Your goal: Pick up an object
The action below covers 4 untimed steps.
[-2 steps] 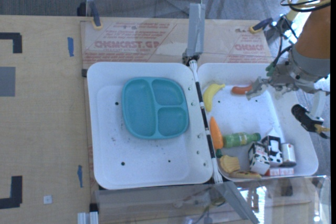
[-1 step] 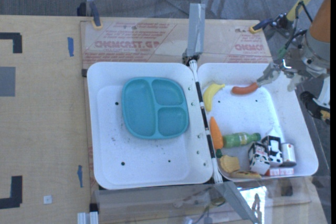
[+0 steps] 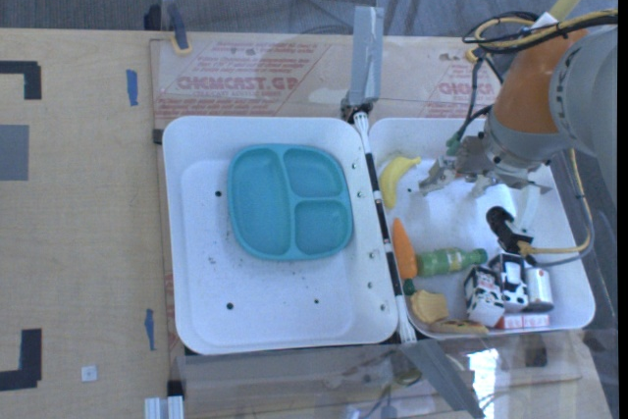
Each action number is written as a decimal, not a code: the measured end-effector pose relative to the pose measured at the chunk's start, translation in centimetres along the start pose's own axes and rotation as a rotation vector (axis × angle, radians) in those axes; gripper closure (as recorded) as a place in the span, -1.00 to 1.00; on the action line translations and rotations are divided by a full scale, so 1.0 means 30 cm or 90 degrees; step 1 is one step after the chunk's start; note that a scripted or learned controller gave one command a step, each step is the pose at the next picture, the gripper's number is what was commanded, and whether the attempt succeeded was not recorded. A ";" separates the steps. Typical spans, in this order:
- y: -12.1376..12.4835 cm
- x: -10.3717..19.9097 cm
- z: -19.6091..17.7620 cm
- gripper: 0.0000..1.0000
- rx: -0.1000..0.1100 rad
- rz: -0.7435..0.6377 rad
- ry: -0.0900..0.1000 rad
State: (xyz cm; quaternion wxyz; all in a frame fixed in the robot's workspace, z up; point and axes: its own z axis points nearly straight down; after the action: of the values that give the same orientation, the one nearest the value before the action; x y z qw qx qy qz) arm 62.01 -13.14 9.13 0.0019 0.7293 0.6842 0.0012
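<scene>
Overhead view of the counter (image 3: 78,211) with two white bins side by side. The arm (image 3: 549,103) (grey, orange band above the wrist) reaches in from the right over the right bin (image 3: 579,304). The hand (image 3: 461,174) hangs low over that bin's upper half; whether it is apart or together cannot be told, and nothing is seen clamped in it. Just to its left lies a banana (image 3: 396,176). Below it lie an orange carrot (image 3: 403,250) and, beside that, a green bottle (image 3: 447,261). Further below and to its right sits a cluster of small black-and-white items (image 3: 500,289), too jumbled to name. Well to the hand's left, the left bin (image 3: 196,309) holds a teal divided plate (image 3: 290,201).
</scene>
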 end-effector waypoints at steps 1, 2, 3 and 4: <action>0.132 -0.012 0.011 -1.00 -0.001 0.048 -0.001; 0.138 -0.012 -0.031 1.00 -0.003 0.046 -0.004; 0.138 -0.011 -0.031 -1.00 -0.003 0.046 -0.004; 0.171 -0.163 0.010 -1.00 0.019 -0.038 0.020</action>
State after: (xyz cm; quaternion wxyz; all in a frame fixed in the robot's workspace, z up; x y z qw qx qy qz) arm 66.82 -18.35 8.87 -0.0197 0.7087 0.7053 0.0021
